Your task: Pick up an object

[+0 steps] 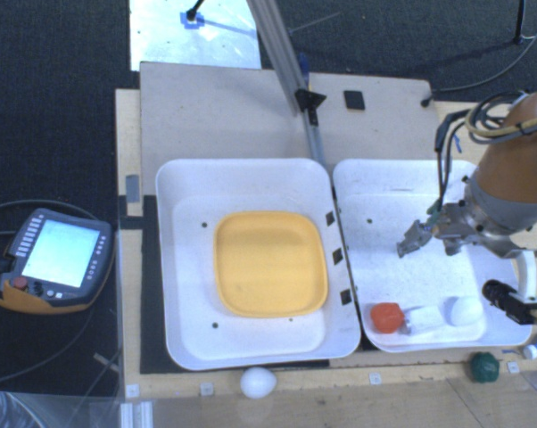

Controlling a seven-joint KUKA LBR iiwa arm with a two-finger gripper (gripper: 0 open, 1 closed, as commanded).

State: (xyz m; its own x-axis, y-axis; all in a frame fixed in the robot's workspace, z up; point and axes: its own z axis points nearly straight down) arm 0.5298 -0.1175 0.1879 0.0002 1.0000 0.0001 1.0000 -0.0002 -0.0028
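While poised above the right bin [375,205], the gripper [415,238] hangs spread, holding nothing.

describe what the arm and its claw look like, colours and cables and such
The arm is a rounded, bulky shape: an orange section at the top with a grey section below it toward the wrist. Dark cables loop off its upper left side. The claw is a small grey metal piece sticking out to the left of the wrist, with dark mounting hardware behind it.

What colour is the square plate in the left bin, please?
Yellow; the plate shows plainly in the camera view.
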